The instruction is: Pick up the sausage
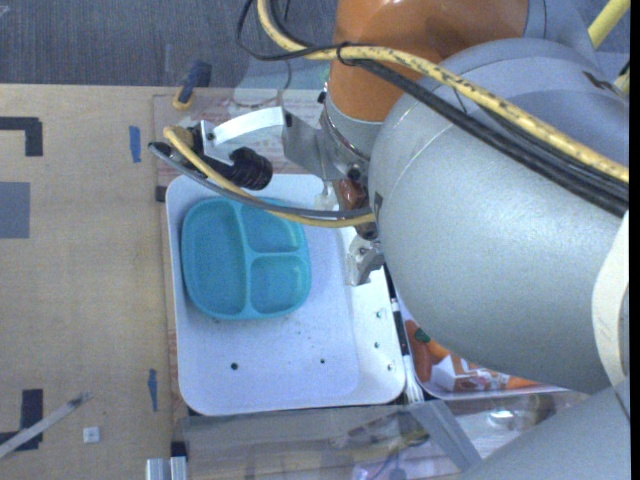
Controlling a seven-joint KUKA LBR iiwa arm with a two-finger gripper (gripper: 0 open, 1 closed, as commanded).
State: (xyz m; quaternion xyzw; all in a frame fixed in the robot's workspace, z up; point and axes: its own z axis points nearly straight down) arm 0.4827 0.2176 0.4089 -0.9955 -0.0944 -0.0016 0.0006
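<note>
Across the bench: I see a pale wooden top (80,298) with dark square marks and short blue tape strips along its left part.
Floor: grey carpet (100,18) runs beyond the bench's far edge.
Left bin (270,368): white and shallow, with small dark specks on its bare near half.
Blue tray (245,258): three compartments, lying in the left bin's far-left corner.
Right bin (470,373): mostly covered by the arm; orange and white items show at its near edge, too hidden for me to identify.
Arm (500,218): grey with an orange band (420,18), yellow cable (470,88) draped over it, overhanging both bins.
Gripper (350,193): at the left bin's far-right corner; jaw state I cannot tell.
Sausage: I cannot locate it.
</note>
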